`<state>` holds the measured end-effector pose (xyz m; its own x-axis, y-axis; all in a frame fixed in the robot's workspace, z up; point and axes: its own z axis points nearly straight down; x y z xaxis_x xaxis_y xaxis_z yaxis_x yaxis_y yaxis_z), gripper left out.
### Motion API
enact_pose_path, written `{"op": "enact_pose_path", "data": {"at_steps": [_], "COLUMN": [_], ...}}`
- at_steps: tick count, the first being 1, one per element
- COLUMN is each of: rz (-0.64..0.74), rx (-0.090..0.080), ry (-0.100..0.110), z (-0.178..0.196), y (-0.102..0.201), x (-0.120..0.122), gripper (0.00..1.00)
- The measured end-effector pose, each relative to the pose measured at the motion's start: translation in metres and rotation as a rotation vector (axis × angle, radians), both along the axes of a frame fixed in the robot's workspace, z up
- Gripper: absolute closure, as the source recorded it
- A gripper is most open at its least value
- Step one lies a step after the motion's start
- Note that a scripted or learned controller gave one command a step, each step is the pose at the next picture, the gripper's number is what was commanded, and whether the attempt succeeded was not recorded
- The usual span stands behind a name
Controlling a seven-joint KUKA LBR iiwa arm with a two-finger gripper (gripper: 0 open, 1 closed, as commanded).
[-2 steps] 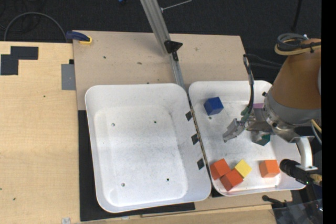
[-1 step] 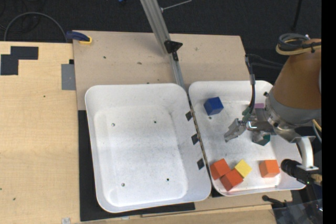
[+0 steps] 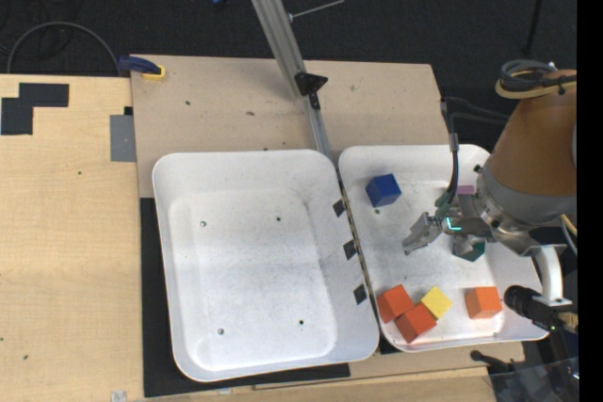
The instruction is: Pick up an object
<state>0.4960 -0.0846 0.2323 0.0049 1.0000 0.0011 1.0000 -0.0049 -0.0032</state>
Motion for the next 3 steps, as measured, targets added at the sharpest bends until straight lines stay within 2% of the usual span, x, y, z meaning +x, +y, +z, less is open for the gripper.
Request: {"op": "enact_pose_path", "data": {"at_steps": [3], "rz": [-0.007], "rx": [0.000], "ry": [-0.001], "z": [0.0001], "y": [-0.0012], "x": [-0.0001], "gripper": [0.00]}}
